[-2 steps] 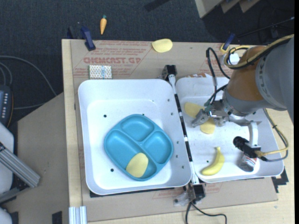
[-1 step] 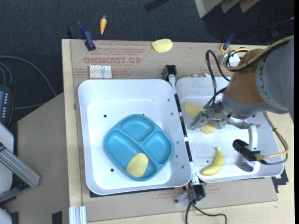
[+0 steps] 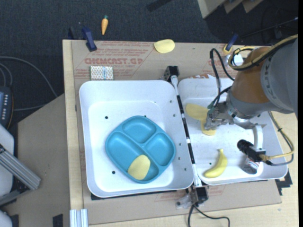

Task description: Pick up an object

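**Grey arm working over the right bin**

Camera view. Grey and orange-banded, the arm (image 3: 265, 79) is reaching in from the right and hanging over the right bin (image 3: 199, 86). Its gripper (image 3: 211, 122) is pointing down at the bin floor, directly above a small yellow piece (image 3: 209, 130) and just beside a pale yellow, flat-looking object (image 3: 195, 110) lying to its upper left. Whether the gripper is parted or pressed together cannot be told, and nothing is visibly sitting between its tips. A yellow banana (image 3: 216, 165) is lying near the front of the same bin, apart from the gripper. The left bin (image 3: 94, 98) is holding a blue divided plate (image 3: 139, 146), with a yellow rounded object (image 3: 139, 167) resting in its front compartment. Another yellow object (image 3: 164, 46) is lying on the bench (image 3: 128, 58) behind the bins.
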You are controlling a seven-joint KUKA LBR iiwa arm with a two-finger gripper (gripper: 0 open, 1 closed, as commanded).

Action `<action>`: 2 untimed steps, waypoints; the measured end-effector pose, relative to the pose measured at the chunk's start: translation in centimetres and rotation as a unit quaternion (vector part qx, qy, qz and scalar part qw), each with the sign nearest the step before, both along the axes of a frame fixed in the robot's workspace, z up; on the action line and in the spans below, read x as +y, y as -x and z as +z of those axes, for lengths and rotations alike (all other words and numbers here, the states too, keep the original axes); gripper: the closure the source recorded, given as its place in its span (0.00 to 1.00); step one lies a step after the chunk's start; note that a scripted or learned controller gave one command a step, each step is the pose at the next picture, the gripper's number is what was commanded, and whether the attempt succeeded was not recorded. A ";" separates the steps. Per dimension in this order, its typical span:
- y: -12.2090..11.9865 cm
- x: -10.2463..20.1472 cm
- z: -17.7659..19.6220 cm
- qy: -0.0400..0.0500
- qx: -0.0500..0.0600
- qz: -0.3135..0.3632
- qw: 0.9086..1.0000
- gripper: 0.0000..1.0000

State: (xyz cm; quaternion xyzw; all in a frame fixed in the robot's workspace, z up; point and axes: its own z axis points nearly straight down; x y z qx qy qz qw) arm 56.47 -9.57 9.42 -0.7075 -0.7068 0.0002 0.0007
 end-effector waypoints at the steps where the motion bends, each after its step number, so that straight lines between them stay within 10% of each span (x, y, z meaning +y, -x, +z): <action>1: 0.0 0.0 0.0 0.000 0.000 0.000 1.000 0.00; 2: -0.4 0.2 -1.0 0.000 0.000 0.000 1.000 0.00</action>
